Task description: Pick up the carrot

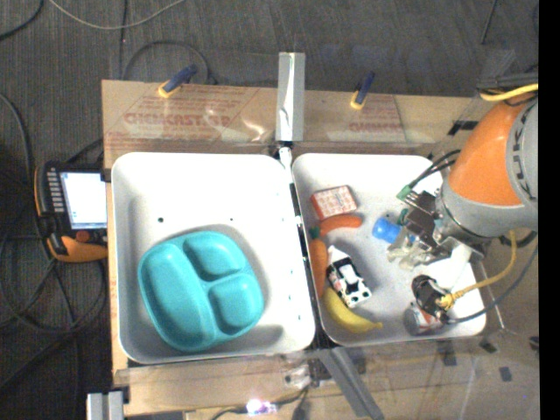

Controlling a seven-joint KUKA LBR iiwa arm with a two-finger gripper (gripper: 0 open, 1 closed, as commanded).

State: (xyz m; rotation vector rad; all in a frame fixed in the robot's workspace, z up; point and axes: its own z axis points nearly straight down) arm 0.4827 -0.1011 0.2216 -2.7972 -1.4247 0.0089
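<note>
Gripper [409,250] sits over the right bin [455,331], can't tell if its jaws are spread or clamped, carrot [318,257] well apart from them, toward the left bin [131,234].

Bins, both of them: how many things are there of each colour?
Teal: 1, the divided plate
Orange: 2, the carrot and a sausage-shaped piece
Yellow: 1, the banana
Blue: 1, a small blue thing
Red and white: 1, a small box
Black and white: 1, a small toy
Total: 7

Carrot [319,257] behind banana [350,316], in right bin [376,180]
</note>
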